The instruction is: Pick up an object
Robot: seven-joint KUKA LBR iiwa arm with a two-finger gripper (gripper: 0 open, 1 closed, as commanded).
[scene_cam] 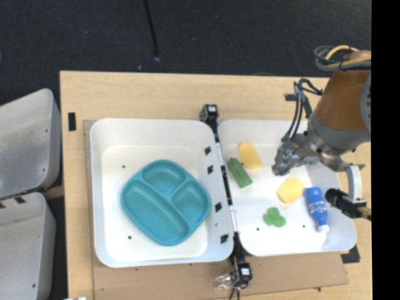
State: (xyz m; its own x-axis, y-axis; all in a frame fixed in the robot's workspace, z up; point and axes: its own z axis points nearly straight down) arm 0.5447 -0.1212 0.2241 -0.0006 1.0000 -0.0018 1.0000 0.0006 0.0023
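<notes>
The right bin holds several small objects. A yellow piece lies near its far left, with a green block beside it. Another yellow piece sits mid-bin, a blue bottle lies to its right, and a small green toy rests near the front. My gripper hangs over the middle of this bin, just above the second yellow piece and right of the first. Nothing shows between its tips.
The left bin holds a teal divided plate. A divider with black clips separates the bins. The grey arm with its orange band enters from the right. Bare bench lies behind the bins.
</notes>
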